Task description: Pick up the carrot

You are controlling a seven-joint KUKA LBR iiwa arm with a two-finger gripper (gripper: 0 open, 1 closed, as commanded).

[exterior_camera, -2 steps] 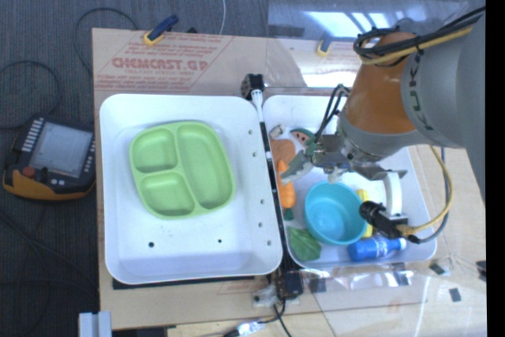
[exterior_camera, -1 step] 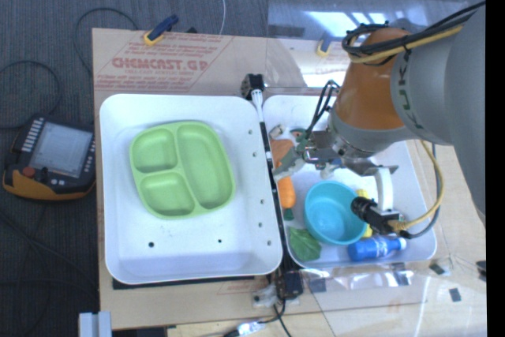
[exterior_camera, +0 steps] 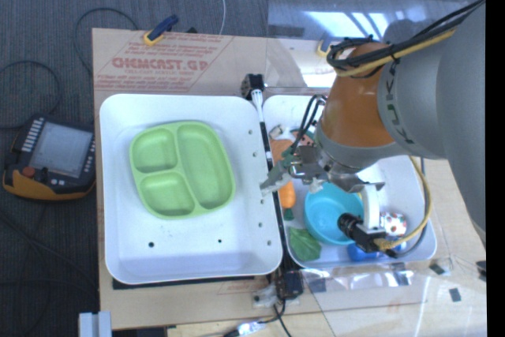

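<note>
Tight round jaws: blue bowl [exterior_camera: 330, 215] just right, carrot [exterior_camera: 288, 194] below, green item [exterior_camera: 304, 243] further below, bin divider wall [exterior_camera: 268, 170] left. Beyond wall, room around green tray [exterior_camera: 182, 168].

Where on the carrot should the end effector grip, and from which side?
Grip the carrot across its narrow width at mid-length, coming straight down from above. It lies flat along the right bin's left wall, lengthwise along that wall, with the blue bowl just beside it, so a side approach looks blocked. The end effector hangs over its upper end.
</note>
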